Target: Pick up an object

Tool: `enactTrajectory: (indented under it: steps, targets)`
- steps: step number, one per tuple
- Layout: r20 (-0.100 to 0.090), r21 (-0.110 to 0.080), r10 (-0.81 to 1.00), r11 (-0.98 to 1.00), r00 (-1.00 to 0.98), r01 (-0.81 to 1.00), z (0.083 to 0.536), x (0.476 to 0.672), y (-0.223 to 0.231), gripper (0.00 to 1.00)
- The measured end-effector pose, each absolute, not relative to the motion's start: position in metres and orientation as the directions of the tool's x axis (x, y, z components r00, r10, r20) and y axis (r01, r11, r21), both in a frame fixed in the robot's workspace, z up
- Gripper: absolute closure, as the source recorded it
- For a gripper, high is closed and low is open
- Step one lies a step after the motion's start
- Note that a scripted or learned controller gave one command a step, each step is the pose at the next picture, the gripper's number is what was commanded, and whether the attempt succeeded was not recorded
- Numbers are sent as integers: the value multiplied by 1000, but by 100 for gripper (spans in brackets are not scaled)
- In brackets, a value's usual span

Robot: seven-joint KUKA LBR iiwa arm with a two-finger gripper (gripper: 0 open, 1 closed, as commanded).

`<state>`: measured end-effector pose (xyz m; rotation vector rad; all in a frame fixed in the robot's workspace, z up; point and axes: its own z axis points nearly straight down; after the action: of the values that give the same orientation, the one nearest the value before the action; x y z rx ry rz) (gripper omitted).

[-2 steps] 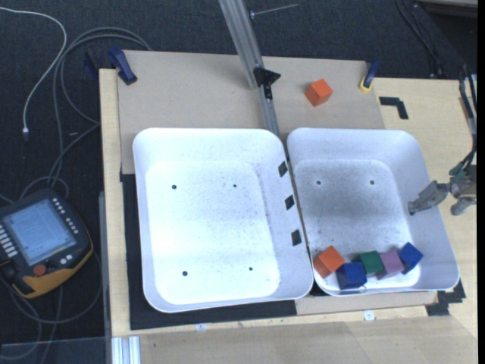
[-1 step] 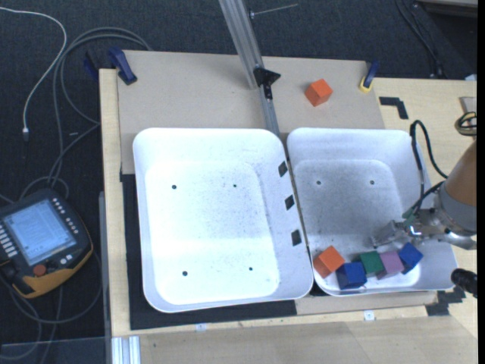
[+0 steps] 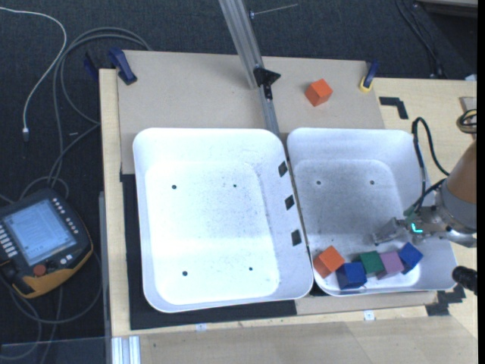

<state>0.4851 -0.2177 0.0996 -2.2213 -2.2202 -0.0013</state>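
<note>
A: Gripper [image 3: 385, 233] first: the grey two-finger gripper reaches in from the right edge of the right-hand shallow white plastic bin [image 3: 345, 146], low over its floor. Whether it is spread or closed I cannot tell at this size.

B: What lies around it?

A: Five small blocks in a row along the bin's near edge, just below the gripper: an orange cube [image 3: 329, 260], a dark blue cube [image 3: 352, 274], a green cube [image 3: 371, 263], a pale purple cube [image 3: 392, 262] and a blue cube [image 3: 410, 255] nearest the arm. They crowd together, some touching.

B: And further out?

A: The left-hand white bin [image 3: 212, 146] has a speckled floor. A second orange cube [image 3: 319, 92] sits on the tan board [image 3: 189, 89] near its far edge, beside a slanted aluminium rail [image 3: 239, 21]. A handheld control pendant [image 3: 38, 237] lies on the dark carpet, left.
</note>
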Motion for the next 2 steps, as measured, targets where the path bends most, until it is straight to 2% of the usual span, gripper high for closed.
enactTrajectory:
  steps: [1,2]
  targets:
    - [1,0,1000,0,0,1000,100,485,-218,0]
    - [2,1,1000,6,-6,1000,99,503,-172,0]
